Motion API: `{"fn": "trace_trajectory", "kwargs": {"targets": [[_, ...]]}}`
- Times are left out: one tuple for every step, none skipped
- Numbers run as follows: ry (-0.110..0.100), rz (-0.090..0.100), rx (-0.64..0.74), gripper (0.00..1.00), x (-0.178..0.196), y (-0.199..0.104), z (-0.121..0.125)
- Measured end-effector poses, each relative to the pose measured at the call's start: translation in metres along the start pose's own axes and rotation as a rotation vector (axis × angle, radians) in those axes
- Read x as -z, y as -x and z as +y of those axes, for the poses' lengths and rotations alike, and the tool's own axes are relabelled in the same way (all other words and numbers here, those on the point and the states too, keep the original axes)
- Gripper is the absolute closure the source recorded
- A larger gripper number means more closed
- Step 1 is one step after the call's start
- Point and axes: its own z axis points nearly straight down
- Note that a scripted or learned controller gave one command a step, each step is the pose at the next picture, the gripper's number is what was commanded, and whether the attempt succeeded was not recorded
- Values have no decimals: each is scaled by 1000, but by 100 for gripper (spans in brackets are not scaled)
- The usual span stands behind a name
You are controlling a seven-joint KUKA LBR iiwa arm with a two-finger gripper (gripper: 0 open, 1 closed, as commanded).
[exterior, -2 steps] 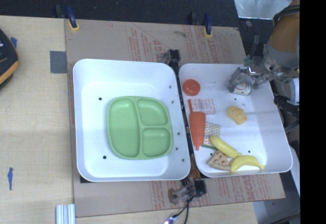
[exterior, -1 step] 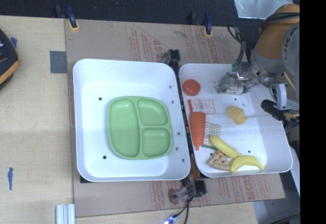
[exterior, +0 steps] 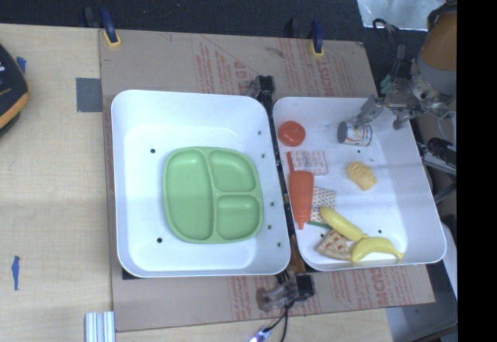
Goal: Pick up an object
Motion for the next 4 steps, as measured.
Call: {"fn": "trace_trajectory", "kwargs": {"targets": [[6,-5,2,0,-55,-35,1],[5,-6,5,100,-43,-34,2],[-3,0,3,100,-18,-88,0],[-4,0,3,100,43,-144,-34]]}}
